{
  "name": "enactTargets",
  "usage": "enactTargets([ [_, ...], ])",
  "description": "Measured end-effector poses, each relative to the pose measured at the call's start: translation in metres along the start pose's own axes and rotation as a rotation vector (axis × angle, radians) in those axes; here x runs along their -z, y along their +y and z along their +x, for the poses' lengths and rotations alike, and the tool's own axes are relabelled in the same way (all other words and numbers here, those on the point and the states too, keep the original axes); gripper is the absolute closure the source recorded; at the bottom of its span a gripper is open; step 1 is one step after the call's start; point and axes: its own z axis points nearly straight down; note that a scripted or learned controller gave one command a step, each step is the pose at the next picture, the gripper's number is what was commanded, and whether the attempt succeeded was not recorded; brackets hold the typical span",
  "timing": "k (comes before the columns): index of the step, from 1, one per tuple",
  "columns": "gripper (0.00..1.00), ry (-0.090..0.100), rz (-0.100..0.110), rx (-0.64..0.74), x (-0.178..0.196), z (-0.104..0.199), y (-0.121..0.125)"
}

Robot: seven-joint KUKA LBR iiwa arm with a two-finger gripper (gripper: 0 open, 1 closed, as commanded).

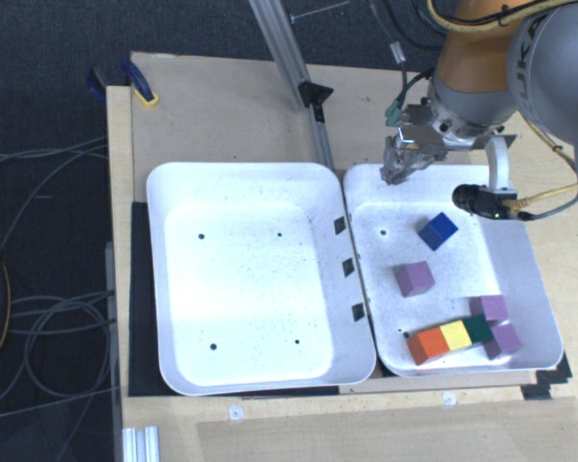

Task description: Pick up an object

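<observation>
We see the gripper [401,165] poised over the far rim of the right bin [530,287], jaw state impossible to tell and nothing visibly held, while the blue cube [438,230] and other blocks lie unpicked inside, leaving the whole grasp ahead
</observation>
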Motion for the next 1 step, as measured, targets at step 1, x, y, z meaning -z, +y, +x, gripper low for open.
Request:
enactTargets([
  [1, 1.0, 0.001, 0.001, 0.0, -0.0091, 0.0495, -0.0033],
])
